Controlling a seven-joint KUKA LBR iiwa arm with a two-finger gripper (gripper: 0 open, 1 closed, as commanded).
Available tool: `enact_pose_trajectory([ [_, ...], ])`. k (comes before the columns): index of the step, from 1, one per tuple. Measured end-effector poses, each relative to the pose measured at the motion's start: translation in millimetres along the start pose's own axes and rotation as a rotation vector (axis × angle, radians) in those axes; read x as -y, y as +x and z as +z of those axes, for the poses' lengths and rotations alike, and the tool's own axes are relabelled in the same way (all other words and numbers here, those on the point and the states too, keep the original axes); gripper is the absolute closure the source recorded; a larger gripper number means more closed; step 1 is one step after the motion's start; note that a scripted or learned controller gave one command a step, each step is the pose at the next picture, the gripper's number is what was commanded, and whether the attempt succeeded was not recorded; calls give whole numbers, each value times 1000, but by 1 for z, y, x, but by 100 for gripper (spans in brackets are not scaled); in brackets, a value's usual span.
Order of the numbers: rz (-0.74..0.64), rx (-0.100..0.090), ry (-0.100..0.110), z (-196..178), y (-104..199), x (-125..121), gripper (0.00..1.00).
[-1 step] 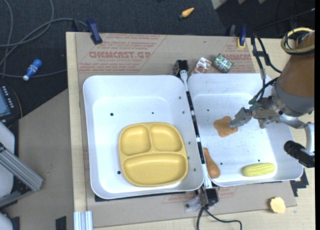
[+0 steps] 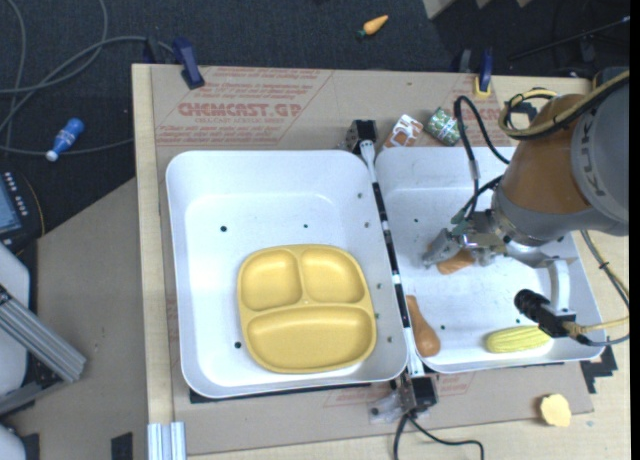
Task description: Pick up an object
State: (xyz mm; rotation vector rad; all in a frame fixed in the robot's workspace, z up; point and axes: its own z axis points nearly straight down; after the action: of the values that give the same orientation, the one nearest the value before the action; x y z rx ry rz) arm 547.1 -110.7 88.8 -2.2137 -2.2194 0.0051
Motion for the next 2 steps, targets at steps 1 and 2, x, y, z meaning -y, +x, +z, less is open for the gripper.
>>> enact_pose_trajectory([
  [1, 4, 3, -8, -17, -1, 0, 100],
  [2, 4, 2, -8, -16, -1, 0, 0],
])
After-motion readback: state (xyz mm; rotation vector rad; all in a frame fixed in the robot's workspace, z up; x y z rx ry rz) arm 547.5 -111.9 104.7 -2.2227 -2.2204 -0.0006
